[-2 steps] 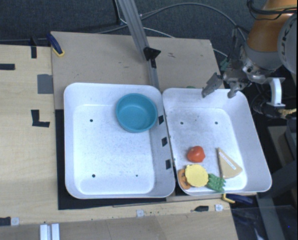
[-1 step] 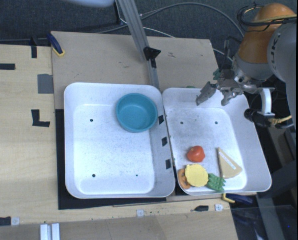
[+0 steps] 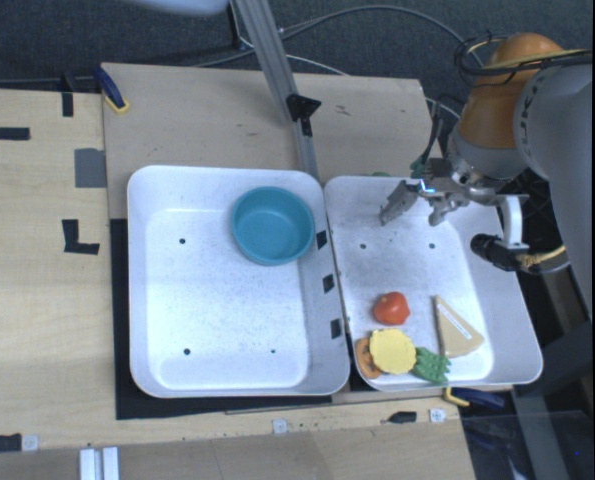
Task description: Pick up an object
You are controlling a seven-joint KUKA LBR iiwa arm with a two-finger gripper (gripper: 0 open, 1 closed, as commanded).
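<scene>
A KUKA arm's gripper (image 3: 415,208) hangs over the far end of the right-hand bin (image 3: 497,268), its two fingers spread apart and nothing between them; every candidate lies toward the camera from the tool, at the bin's near end; closest is a red tomato-like toy (image 3: 391,308), down the frame from the fingertips and apart from them; beyond it sit a yellow round toy (image 3: 391,351) with a green leafy piece (image 3: 432,366) beside it; a tan wedge (image 3: 457,331), long axis running roughly away from the gripper, rests nearer the arm's side; a blue bowl (image 3: 272,225) stands in the left-hand bin (image 3: 167,298), across the divider from the tool; the pick appears not yet begun.
</scene>
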